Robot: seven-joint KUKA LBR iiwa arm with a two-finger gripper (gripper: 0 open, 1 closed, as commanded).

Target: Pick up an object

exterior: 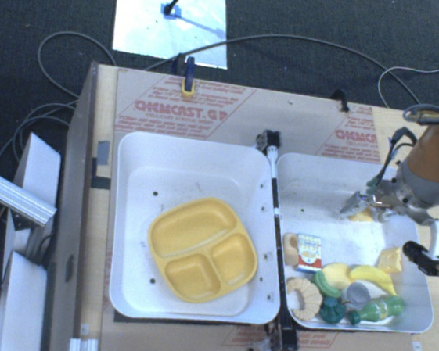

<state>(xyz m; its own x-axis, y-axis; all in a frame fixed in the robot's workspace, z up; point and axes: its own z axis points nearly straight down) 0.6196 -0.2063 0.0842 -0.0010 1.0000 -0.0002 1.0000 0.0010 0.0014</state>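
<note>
Altogether two bins [134, 200], one yellow tray [202, 249], one banana [375, 278].

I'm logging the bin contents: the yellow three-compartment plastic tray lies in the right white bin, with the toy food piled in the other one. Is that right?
Not quite. The camera view shows the yellow three-compartment plastic tray in the left white bin; the toy food is piled in the right white bin.

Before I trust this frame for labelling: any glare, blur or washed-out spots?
Camera view: glare whitens the sheet on the floor; the white bins look bright, nearly washed out; the gripper and the small items by the banana are soft; the yellow tray reads clearly.
</note>
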